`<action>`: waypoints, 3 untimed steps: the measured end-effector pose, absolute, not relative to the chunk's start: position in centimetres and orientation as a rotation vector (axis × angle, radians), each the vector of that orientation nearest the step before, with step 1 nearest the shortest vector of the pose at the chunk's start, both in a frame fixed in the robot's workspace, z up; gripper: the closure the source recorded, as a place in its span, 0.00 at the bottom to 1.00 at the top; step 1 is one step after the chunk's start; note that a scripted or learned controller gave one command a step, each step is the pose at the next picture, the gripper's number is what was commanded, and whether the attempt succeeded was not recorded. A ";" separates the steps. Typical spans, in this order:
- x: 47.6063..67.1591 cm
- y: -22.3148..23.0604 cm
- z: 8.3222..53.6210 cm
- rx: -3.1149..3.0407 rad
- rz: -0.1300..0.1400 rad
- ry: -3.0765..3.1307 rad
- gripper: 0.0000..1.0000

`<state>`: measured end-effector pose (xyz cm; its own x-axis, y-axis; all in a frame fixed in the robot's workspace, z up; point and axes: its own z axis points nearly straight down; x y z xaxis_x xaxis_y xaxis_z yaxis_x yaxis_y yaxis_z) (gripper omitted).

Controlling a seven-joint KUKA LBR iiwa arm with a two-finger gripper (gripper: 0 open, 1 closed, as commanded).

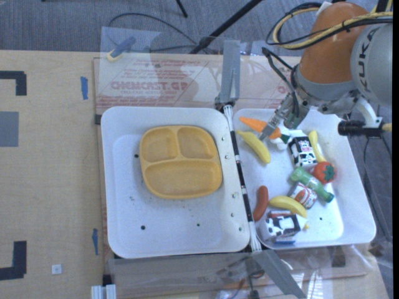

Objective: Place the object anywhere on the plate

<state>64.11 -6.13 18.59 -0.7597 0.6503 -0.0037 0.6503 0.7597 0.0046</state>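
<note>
A yellow plate [181,162] with three compartments lies in the left white bin [118,185], and nothing rests on it. My gripper [272,129] is low over the back left corner of the right bin [355,223]. Its tip sits between an orange carrot [251,124] and a yellow banana [256,147], close to both. Whether it touches either one is not clear from this angle. The arm's orange band [336,36] and grey wrist rise behind it to the right.
The right bin also holds a red sausage [260,202], a second banana [288,204], a green bottle [312,184], a red fruit [324,171] and two black-and-white cartons [302,151] [282,224]. A raised divider [235,167] separates the bins.
</note>
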 end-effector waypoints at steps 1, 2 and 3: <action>63.3 1.5 18.6 0.656 0.002 3.072 1.00; 63.4 2.7 29.4 1.129 0.004 2.925 1.00; 63.4 2.7 29.4 1.128 0.004 2.925 0.00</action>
